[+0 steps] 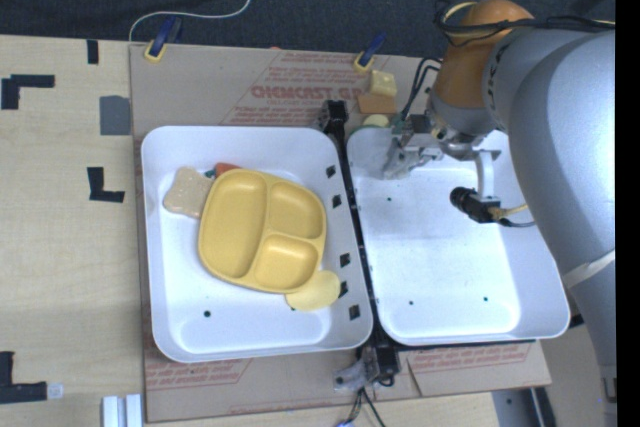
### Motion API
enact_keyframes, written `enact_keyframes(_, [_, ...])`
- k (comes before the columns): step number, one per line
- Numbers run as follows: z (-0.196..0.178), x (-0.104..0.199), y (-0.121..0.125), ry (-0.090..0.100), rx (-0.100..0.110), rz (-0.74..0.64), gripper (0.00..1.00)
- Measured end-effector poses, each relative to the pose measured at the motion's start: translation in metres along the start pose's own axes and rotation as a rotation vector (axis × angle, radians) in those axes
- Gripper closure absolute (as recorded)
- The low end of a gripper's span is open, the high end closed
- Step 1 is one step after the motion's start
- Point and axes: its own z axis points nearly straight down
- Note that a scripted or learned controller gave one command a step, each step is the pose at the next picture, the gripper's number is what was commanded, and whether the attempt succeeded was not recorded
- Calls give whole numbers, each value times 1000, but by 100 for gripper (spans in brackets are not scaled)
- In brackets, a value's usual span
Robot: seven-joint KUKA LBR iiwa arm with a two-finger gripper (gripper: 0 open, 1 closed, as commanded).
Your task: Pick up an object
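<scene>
Near the right bin's (455, 315) far-left corner, the grey two-finger gripper (405, 150) is hovering, while a yellow plastic divided plate (262, 230) is lying across the left bin's (170, 315) middle.

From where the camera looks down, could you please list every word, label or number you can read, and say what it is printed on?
"CHICKASAW" is my best reading, and an unsure one: red print on the cardboard sheet behind the left bin.
A red line above it, on the same sheet, is too small and blurred to read.
Red marks on the cardboard edge in front of the bins are too faint to read.
I see no text on the yellow divided plate.
</scene>
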Motion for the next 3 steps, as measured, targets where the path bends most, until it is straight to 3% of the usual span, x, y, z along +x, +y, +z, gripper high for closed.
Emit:
enact_keyframes(1, [0, 0, 0, -1, 1, 0, 0])
enact_keyframes(3, [10, 11, -22, -1, 0, 3, 0])
